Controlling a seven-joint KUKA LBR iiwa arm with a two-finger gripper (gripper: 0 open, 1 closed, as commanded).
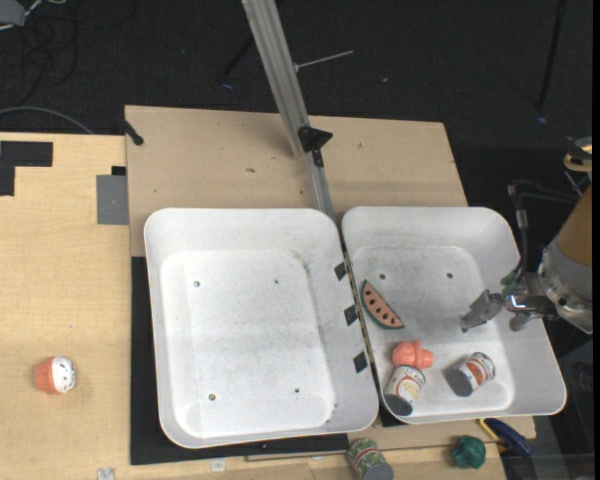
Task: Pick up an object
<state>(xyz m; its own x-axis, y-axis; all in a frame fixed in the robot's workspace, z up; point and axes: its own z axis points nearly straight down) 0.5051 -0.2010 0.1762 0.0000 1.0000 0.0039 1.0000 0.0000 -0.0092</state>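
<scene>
two white bins (242, 230) on a plywood bench (230, 158)

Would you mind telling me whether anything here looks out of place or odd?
Three things lie outside the bins: an orange-and-white toy alone on the wooden surface at far left, and a can and green object on the bench edge below the right bin.
</scene>
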